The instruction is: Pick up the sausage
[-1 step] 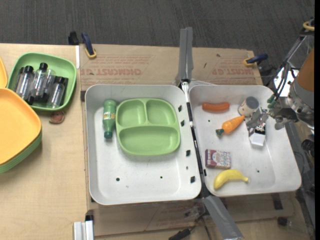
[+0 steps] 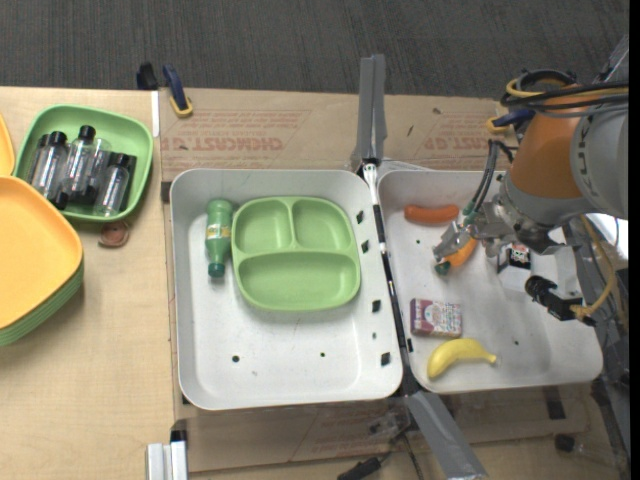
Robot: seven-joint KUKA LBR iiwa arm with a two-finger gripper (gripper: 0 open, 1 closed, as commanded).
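In the right bin (image 2: pixel 560 363), a banana (image 2: pixel 460 356) lies nearest, then a small carton (image 2: pixel 437 317). Further back, the gripper (image 2: pixel 449 251) is closed on a carrot (image 2: pixel 461 254), not the target. The sausage (image 2: pixel 431 213) lies untouched just behind it, so the pick is not yet done.

White bins both: the left bin (image 2: pixel 200 358) carries a pale green divided plate (image 2: pixel 296 253) and a green bottle (image 2: pixel 218 236). In the right bin (image 2: pixel 520 353) the sausage (image 2: pixel 431 213) glows orange-red, a carrot (image 2: pixel 458 253) orange, the banana (image 2: pixel 459 356) yellow, a small carton (image 2: pixel 436 317) maroon and white. Grey arm (image 2: pixel 590 158) with its orange band. On the tan desk (image 2: pixel 90 388), orange plates (image 2: pixel 35 258) and a green tray (image 2: pixel 85 163) of dark-capped clear bottles.
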